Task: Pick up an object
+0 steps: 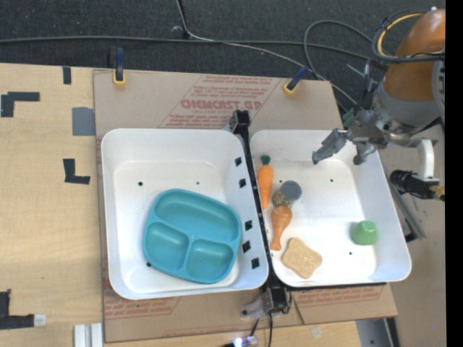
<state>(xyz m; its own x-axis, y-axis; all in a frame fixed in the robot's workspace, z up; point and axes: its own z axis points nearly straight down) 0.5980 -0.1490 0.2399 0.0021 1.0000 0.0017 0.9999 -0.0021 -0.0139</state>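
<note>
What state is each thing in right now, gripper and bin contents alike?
gripper: open, holding nothing, over the right bin's far edge.
blue tray: lying flat in the left bin, compartments up.
carrot: lying along the right bin's left wall.
drumstick: lying just below the carrot.
grey disc: flat beside the carrot.
bread slice: flat near the front wall.
green cup: apart, near the right wall.

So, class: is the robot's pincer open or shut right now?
Open: the pincer has its two fingers spread apart over the right bin, with nothing between them.
</note>
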